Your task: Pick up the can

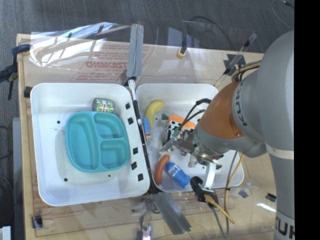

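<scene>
Can (103,104), green-patterned, lies on its side beside the teal tray (97,141).

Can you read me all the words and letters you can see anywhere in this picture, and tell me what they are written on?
"CHEMCAST", red letters, repeated on the protective sheet behind the bins.
"KU", part of a bigger word cut off by the picture's edge, on the arm at bottom right.
The can has a green label, too small and blurred to read.
The blue bottle has a label, also unreadable.
</scene>
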Controlling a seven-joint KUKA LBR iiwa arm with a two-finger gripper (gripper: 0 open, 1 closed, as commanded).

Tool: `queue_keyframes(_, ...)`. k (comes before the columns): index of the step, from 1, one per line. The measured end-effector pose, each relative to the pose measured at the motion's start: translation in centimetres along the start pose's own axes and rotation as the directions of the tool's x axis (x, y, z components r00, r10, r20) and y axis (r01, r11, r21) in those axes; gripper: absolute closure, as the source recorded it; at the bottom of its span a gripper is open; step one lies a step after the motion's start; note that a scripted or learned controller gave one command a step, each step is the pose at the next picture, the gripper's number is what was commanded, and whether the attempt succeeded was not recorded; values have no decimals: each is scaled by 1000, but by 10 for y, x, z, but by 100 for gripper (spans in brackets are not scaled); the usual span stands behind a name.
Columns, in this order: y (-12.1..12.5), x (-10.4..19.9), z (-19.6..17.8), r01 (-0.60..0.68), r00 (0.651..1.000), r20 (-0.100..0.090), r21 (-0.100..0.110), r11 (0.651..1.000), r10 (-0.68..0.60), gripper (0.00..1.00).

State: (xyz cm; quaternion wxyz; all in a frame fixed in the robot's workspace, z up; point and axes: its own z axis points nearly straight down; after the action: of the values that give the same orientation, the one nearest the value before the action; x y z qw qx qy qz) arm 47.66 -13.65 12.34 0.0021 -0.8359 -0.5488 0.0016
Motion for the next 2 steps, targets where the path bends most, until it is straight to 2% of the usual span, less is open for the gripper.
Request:
queue_keyframes(1, 10, -20, -125, -194, 981, -1, -3, 981, 194, 0)
queue_keyframes(2, -10, 21, -43, -511, 860, 1, 4, 860, 511, 0)
